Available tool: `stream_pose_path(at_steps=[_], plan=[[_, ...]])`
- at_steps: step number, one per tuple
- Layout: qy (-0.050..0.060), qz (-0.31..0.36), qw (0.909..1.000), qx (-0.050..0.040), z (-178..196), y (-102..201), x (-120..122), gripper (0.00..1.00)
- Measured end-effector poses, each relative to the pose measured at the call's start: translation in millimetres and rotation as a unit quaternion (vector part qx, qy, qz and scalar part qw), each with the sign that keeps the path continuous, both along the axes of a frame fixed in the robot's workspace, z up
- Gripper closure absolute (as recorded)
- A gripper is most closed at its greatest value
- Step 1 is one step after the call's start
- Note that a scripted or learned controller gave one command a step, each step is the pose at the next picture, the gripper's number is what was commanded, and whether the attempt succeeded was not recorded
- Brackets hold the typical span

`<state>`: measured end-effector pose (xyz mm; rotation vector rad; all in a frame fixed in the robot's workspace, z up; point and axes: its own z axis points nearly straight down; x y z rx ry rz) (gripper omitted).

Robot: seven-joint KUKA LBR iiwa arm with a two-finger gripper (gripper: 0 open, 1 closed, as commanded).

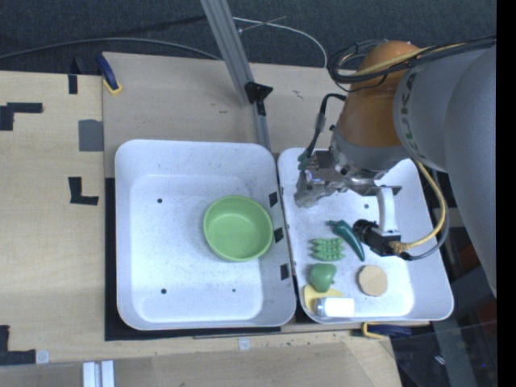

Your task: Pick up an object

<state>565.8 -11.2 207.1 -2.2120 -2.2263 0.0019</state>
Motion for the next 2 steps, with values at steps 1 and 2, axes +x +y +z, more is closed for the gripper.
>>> stream_pose_path(at_steps=[1, 2], plan=[[0.0, 0.0, 1.0, -0.0002, -4.8, 49.3, 4.9, 1.0], [-0.001, 0.0, 1.0, 0.0001, -0.8, 99.3, 25.0, 1.0]])
